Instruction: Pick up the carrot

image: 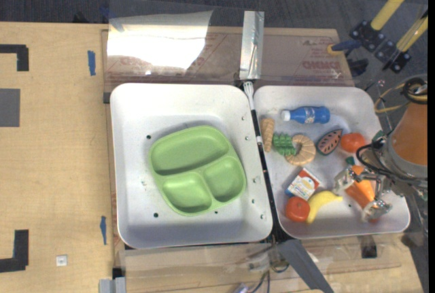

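In the right bin (397, 217), the fingers (362, 191) appear clenched around the carrot (361, 191), yet the grip looks shallow and cluttered, so the carrot may slip toward the banana (321, 203) on lifting.

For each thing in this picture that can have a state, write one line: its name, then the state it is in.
Gripper: down in the right bin, an orange carrot between its fingers.
Carrot: in the gripper, at the right bin's floor.
Blue bottle: lying on its side, cap on.
Green divided plate: right way up in the left bin.
Banana: lying flat, against the tomato.
Small carton: lying tilted.
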Controlling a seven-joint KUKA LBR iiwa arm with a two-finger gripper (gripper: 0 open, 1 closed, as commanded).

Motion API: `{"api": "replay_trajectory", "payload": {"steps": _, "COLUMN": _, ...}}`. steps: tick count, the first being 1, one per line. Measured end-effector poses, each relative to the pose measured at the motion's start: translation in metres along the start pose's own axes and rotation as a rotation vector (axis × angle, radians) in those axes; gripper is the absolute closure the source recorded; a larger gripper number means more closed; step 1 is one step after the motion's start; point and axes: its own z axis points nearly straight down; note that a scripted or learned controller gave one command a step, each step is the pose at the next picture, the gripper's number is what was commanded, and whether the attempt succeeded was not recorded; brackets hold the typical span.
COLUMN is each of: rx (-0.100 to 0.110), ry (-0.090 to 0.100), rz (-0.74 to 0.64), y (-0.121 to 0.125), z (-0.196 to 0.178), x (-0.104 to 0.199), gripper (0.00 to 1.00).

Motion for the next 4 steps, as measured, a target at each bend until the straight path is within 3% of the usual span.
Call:
{"api": "replay_trajectory", "payload": {"steps": 1, "rx": 0.009, "ry": -0.010, "rz": -0.002, "y": -0.002, "z": -0.013, "x": -0.005, "gripper": 1.00}}
{"api": "replay_trajectory", "payload": {"steps": 2, "rx": 0.001, "ry": -0.001, "rz": -0.151, "y": -0.007, "z": -0.001, "x": -0.004, "gripper": 1.00}}
{"api": "replay_trajectory", "payload": {"steps": 3, "rx": 0.001, "ry": -0.002, "rz": -0.066, "y": 0.044, "z": -0.079, "x": -0.059, "gripper": 1.00}}
{"api": "replay_trajectory", "payload": {"steps": 4, "rx": -0.003, "ry": 0.002, "rz": -0.434, "y": 0.028, "z": -0.011, "x": -0.037, "gripper": 1.00}}
